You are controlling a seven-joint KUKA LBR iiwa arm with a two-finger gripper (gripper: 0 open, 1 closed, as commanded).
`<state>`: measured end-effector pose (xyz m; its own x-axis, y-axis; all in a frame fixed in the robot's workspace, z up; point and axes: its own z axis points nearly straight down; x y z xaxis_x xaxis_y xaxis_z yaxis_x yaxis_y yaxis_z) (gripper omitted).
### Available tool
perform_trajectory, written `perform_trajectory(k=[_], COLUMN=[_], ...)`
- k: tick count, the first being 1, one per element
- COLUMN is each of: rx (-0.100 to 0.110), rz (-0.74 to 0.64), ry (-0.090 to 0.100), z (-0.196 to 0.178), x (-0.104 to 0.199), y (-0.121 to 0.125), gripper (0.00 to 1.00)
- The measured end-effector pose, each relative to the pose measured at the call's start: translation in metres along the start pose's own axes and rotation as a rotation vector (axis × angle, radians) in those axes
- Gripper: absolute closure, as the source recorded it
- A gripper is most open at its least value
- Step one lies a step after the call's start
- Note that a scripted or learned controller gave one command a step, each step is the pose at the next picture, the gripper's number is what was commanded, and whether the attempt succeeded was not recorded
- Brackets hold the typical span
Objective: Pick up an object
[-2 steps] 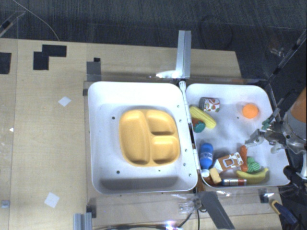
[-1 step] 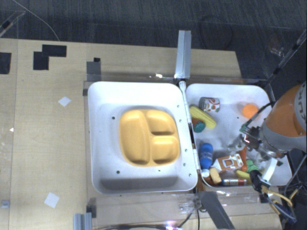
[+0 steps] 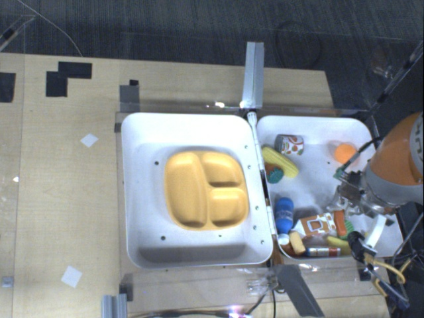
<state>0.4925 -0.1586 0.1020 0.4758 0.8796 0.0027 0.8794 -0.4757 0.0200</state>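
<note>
Pale wood bench (image 3: 59, 197) bears 2 bins (image 3: 142, 177); tool (image 3: 346, 212) state unclear.

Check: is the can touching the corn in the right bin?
Apart. The camera view shows a strip of white bin floor between the can and the corn; the can sits up and to the right of it.

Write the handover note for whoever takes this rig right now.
Tool: low in the right bin, fingers hidden, grip cannot be told.
Right bin: can, corn cob, orange ball, blue bottle, small carton, other bits along the near wall.
Left bin: yellow divided tray.
Done: nothing seen lifted.
Left: pick up one object.
</note>
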Motion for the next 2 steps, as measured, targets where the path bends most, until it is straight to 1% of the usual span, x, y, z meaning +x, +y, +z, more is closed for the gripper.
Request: perform_trajectory(k=[1, 2], rx=[-0.002, 0.011], rz=[-0.006, -0.052], ry=[0.002, 0.001], z=[-0.010, -0.088], x=[0.002, 0.019], y=[0.001, 0.057], gripper=[1.00, 1.00])
